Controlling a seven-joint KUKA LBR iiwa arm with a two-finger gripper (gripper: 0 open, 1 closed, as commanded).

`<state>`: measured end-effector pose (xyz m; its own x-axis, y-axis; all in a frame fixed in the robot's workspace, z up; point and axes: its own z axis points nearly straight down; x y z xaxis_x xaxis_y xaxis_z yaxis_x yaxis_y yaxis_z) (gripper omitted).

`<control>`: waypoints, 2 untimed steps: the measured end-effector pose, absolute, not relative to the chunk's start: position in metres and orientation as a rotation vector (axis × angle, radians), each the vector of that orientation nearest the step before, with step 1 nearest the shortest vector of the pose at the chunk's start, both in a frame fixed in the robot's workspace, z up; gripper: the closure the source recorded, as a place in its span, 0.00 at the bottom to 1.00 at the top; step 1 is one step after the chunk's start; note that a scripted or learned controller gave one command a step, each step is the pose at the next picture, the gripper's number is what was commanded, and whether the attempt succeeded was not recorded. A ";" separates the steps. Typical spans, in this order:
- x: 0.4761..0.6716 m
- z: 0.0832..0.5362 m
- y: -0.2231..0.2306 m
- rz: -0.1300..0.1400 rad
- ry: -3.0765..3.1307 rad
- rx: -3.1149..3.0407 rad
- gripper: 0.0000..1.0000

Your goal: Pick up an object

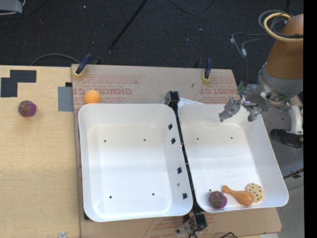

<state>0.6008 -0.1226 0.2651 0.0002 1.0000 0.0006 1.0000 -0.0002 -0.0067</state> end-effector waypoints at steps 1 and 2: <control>0.602 0.268 -0.123 0.001 -2.221 -2.221 0.00; 0.609 0.222 -0.122 0.004 -2.220 -2.219 0.00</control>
